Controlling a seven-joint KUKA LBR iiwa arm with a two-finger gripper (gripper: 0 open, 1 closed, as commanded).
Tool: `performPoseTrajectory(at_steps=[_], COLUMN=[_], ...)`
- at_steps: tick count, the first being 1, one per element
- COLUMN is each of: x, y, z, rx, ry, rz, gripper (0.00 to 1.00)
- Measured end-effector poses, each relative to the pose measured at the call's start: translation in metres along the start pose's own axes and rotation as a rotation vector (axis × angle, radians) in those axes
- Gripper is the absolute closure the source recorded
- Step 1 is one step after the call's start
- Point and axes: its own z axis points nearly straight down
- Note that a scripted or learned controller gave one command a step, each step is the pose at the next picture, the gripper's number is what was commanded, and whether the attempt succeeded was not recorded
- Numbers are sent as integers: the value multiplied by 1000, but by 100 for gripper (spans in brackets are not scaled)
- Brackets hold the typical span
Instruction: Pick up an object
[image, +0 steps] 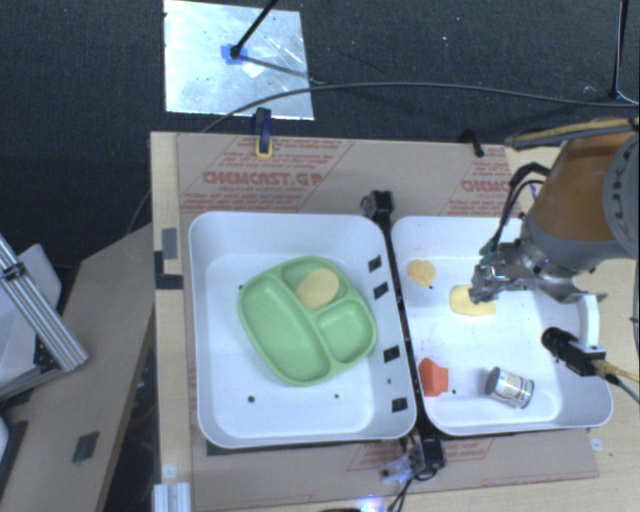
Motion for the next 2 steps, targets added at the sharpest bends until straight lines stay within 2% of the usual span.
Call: performPoseTrajectory(at_steps=[1,2], x=[0,48], y=[2,3], z=[-40,-40], rx=[-1,3], ry=[0,3], rz=[-1,-6], gripper=[100,100])
